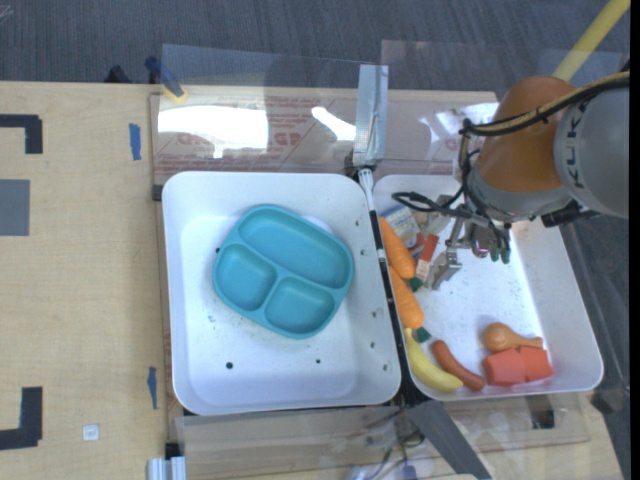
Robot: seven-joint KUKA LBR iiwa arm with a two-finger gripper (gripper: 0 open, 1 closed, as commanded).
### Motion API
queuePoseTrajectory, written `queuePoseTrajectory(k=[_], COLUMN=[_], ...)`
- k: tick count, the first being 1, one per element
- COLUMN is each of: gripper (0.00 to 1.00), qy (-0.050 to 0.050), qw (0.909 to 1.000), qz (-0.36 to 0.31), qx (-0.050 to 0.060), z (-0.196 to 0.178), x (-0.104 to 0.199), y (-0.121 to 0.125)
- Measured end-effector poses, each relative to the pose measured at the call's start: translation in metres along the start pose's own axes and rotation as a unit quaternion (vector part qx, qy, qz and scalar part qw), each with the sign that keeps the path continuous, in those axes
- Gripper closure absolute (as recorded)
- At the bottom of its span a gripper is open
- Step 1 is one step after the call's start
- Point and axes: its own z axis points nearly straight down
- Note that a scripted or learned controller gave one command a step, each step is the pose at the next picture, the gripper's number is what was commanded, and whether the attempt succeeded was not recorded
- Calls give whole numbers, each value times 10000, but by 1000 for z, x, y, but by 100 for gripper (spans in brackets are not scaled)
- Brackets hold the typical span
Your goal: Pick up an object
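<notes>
Right white bin (560, 268), tool (455, 258) open, empty, above orange carrot (398, 251).

- A teal divided plate (284, 284) with three compartments lies in the left white bin (190, 368), roughly at its middle and turned at a slant.
- The right white bin (575, 298) sits just beside the left one; their inner rims touch.
- A clear plastic sheet (260, 118) stands behind both bins, catching glare.
- A metal post (371, 113) rises at the back, in line with the seam between the bins.
- The wooden bench (80, 298) carries black corner marks (28, 133) at its left edge and short blue tape strips (134, 140).
- A yellow rod (595, 30) slants across the upper right corner.
- Dark grey carpet (250, 8) lies beyond the bench.
</notes>
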Motion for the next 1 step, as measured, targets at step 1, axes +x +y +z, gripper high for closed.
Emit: queuePoseTrajectory(k=[1], gripper=[0], qy=[-6], qw=[10000], qz=[71], qx=[2], z=[0], x=[18], y=[4])
